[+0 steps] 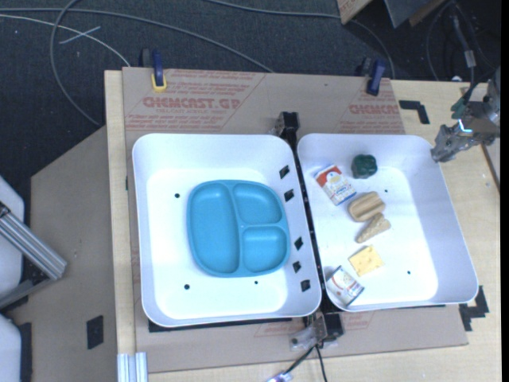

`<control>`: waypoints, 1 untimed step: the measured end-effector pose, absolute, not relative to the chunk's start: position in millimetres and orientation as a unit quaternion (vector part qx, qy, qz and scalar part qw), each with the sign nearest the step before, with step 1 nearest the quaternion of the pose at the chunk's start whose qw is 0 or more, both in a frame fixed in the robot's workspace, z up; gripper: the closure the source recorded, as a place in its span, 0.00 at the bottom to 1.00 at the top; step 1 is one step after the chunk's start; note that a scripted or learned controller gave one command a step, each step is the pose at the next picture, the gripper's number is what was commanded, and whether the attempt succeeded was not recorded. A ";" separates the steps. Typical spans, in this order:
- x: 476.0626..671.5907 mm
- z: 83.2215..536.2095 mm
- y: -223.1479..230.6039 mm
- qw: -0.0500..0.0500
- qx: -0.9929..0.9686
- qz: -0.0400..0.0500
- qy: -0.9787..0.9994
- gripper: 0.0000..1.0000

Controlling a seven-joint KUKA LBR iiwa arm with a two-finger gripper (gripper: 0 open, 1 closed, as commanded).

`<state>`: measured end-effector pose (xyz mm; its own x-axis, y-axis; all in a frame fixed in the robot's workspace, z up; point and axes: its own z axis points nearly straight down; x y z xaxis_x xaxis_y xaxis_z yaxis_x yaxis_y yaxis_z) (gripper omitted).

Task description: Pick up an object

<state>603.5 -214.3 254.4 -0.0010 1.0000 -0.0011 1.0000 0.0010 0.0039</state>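
Blue tray [237,228], white bins [151,213], green ball [365,165], yellow cheese [366,260].

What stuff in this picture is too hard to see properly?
- Gripper, camera view: small and blurry at the right edge; the arm is cut off there.
- Dark green object in the right bin: too small to identify.
- Small carton: its print is too small to read.
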 end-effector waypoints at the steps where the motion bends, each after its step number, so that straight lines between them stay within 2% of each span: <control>1: 604.0 241.9 -159.2 -0.002 0.705 0.001 0.709 1.00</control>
